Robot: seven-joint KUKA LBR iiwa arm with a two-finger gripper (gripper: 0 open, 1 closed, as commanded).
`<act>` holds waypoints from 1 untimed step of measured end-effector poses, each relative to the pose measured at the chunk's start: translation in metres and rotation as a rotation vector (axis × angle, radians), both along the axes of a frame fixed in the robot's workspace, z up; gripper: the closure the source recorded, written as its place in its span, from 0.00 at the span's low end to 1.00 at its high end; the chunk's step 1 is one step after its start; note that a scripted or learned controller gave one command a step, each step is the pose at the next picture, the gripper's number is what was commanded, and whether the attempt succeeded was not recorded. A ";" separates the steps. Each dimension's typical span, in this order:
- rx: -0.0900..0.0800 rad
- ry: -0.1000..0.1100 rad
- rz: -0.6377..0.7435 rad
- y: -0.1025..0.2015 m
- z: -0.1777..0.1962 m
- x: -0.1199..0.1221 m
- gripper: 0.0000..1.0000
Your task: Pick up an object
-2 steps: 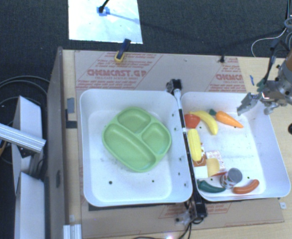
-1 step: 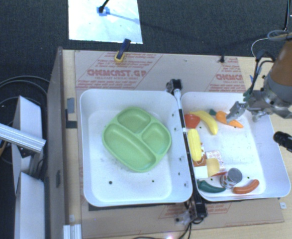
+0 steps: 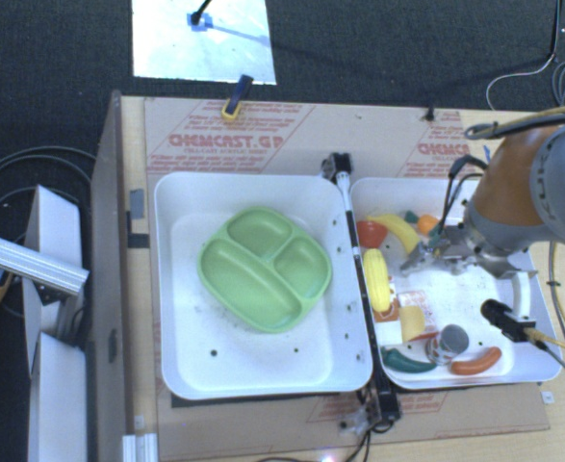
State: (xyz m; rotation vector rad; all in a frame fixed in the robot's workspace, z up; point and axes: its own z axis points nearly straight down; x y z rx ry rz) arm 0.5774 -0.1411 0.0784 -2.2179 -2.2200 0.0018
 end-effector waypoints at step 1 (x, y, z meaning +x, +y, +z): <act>-0.002 -0.012 0.007 0.021 0.024 0.052 0.00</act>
